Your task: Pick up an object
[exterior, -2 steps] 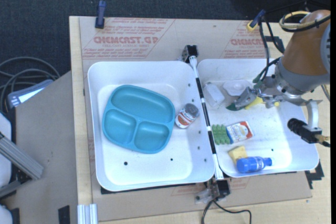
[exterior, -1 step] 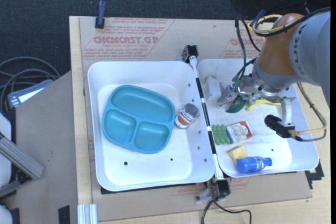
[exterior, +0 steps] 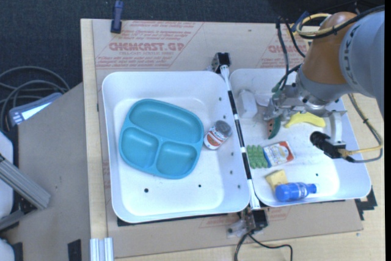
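Note:
My gripper reaches down into the upper middle of the right bin. A yellow banana lies just to its right. Right under its tip are a thin dark green thing and a small orange-red one, though I cannot tell whether it touches either. Lower in the same bin lie a red and white packet, a green ridged piece, a yellow block and a blue bottle on its side.
The left bin holds a blue divided plate and a small can against its right wall. A ridge separates the bins. The grey arm covers the right bin's upper right part.

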Motion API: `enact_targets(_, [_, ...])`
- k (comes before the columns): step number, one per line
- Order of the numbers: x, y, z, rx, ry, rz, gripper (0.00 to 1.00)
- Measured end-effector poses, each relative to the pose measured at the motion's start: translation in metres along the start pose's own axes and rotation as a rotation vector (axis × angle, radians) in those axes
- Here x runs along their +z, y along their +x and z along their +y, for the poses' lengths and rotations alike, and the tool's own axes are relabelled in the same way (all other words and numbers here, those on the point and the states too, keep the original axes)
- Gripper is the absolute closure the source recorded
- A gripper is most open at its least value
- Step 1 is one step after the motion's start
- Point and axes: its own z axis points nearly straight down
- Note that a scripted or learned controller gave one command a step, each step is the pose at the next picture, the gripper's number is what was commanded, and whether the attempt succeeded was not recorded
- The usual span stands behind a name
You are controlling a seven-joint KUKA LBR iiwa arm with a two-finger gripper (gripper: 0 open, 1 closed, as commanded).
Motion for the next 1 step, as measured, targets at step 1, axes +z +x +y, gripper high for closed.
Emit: enact_targets(1, [-0.0884,0.0669,0.0161,-0.001,0.002,0.002,1.0])
